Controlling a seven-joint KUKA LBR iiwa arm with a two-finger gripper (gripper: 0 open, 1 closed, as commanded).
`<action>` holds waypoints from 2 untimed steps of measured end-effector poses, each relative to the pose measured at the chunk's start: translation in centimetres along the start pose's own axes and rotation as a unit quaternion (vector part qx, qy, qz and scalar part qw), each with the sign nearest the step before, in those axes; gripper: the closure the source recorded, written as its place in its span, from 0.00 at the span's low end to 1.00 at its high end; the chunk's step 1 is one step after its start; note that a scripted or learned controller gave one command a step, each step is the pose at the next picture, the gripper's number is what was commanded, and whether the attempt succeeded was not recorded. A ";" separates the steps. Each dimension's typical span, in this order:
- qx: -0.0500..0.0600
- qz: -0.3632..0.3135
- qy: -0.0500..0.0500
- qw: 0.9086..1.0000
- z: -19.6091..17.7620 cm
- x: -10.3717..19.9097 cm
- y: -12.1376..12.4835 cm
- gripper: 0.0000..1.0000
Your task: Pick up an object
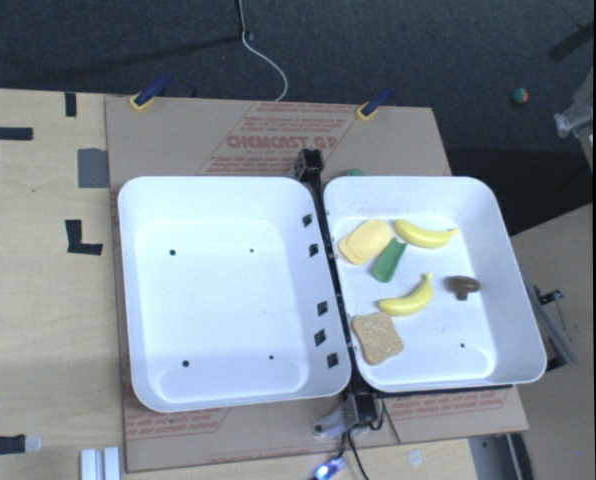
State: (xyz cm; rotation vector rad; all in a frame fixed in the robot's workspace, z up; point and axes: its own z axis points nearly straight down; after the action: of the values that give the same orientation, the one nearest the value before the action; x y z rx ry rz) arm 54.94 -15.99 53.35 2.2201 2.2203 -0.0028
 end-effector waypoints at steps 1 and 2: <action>0.000 0.000 0.001 1.000 -0.1 -2.6 -1.2 1.00; 0.000 0.000 0.001 1.000 -0.1 -4.7 -3.6 1.00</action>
State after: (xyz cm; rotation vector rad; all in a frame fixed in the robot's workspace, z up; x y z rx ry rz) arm 51.33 -20.70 53.49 2.2215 2.2215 -0.0014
